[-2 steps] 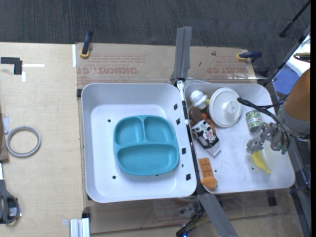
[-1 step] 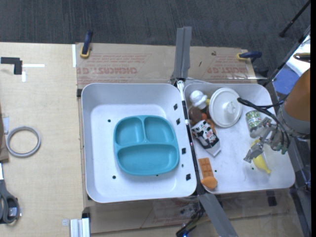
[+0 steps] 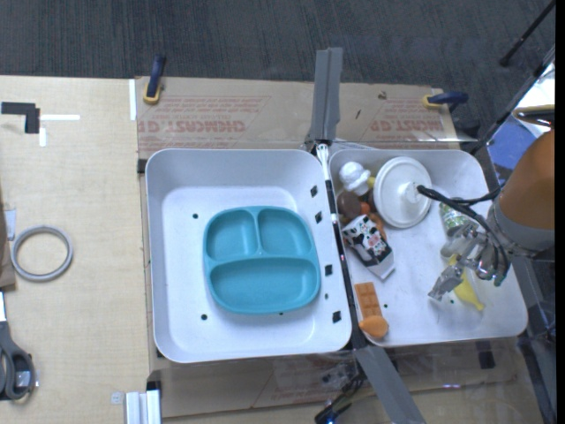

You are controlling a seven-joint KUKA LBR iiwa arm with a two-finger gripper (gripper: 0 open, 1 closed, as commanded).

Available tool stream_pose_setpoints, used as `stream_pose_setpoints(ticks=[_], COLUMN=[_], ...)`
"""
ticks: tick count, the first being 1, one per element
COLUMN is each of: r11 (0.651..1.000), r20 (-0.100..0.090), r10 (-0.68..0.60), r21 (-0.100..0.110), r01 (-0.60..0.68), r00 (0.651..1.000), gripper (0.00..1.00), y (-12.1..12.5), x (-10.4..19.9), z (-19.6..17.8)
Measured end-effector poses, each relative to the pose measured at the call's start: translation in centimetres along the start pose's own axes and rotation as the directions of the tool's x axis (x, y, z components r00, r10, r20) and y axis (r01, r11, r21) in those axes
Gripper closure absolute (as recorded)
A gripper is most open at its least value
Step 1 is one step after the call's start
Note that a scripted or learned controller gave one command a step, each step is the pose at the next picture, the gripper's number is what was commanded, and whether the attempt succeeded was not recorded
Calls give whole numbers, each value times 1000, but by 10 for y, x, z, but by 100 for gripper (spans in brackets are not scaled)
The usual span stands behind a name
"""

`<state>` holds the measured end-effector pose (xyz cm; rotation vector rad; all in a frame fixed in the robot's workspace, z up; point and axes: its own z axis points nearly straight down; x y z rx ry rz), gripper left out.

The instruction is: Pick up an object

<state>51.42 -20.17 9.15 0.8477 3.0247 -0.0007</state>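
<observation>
The gripper [image 3: 452, 281] is low over the right bin [image 3: 415, 321], near its right wall, with its 2 fingers [image 3: 441, 287] spread apart and nothing between them. Just beside them lies a yellow object [image 3: 470, 297]. Farther left in that bin are a white lid [image 3: 403, 193], a black-and-white carton [image 3: 367, 239], an orange waffle piece [image 3: 367, 300] and a small orange ball [image 3: 375, 328]. The left bin [image 3: 177, 263] holds a teal divided plate [image 3: 261, 260].
</observation>
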Motion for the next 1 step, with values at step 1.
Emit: stream_pose_setpoints(ticks=[1], r11=[1000], r20=[2], r10=[-2], r21=[-1], r01=[2], r00=[1000], gripper=[100], y=[1], x=[-1], z=[-9])
